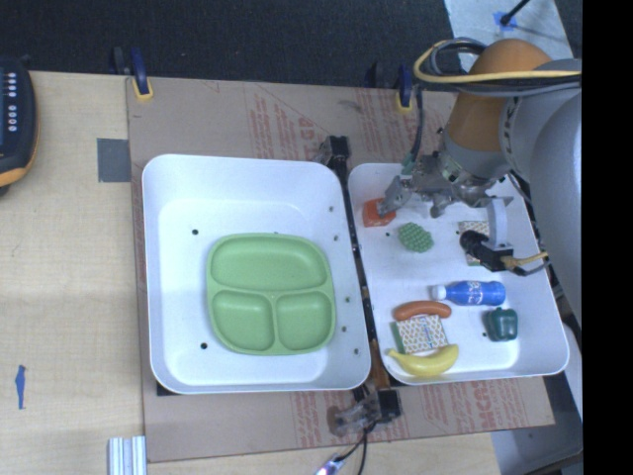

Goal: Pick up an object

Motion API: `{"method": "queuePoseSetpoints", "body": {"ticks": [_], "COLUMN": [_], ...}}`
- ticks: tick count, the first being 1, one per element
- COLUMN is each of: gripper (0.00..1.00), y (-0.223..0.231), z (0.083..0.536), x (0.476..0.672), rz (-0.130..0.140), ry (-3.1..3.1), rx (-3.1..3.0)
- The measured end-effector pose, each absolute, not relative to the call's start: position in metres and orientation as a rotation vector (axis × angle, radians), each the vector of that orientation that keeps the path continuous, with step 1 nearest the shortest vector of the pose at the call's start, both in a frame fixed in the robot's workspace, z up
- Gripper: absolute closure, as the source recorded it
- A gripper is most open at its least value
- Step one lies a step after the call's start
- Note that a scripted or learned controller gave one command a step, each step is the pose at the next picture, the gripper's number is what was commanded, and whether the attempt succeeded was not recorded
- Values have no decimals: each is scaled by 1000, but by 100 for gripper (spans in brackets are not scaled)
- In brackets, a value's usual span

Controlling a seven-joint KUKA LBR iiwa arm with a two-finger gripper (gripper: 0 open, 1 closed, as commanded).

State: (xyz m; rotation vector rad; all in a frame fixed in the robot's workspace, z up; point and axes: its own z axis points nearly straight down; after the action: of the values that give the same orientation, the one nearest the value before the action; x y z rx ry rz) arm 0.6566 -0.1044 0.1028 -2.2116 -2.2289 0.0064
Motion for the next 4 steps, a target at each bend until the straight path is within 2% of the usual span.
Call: {"method": "queuePoseSetpoints", "body": {"ticks": [1, 2, 3, 4], "gripper": [0, 0, 0, 0], "y": [-140, -100, -176, -91], "z": [92, 92, 92, 92], "x": [595, 657, 554, 618], "rz": [6, 2, 6, 3], "ry": [-2224, -2225, -2222, -2228], "rx": [-2216, -2215, -2216, -2213]}}
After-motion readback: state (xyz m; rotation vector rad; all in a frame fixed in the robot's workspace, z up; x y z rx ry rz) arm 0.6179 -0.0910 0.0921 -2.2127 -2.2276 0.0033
